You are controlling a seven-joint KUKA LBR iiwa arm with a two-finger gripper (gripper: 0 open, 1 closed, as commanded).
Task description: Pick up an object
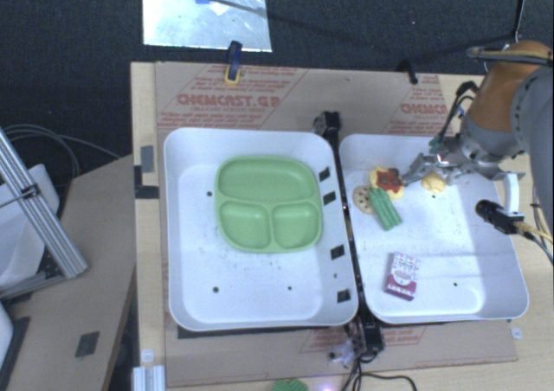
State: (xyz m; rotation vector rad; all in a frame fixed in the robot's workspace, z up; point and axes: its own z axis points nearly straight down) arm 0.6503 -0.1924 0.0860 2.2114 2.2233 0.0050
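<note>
the grey arm with its orange band comes in from the right and bends down over the far right corner of the right shallow white plastic bin. its two-finger gripper sits low over the bin floor, pointing toward the bin's middle; whether it is wide, narrow or holding anything cannot be told from here. just beside the tip lies a small pale yellow lump, very near or touching it. a little to the left is a small yellow and red toy piece, with a green ridged stick slanting down from it and a round tan cookie-like disc against the bin's left wall. a small red and white printed box lies apart from these, toward the near edge. the left shallow white plastic bin holds a light green plastic tray with three compartments, set near its centre
</note>
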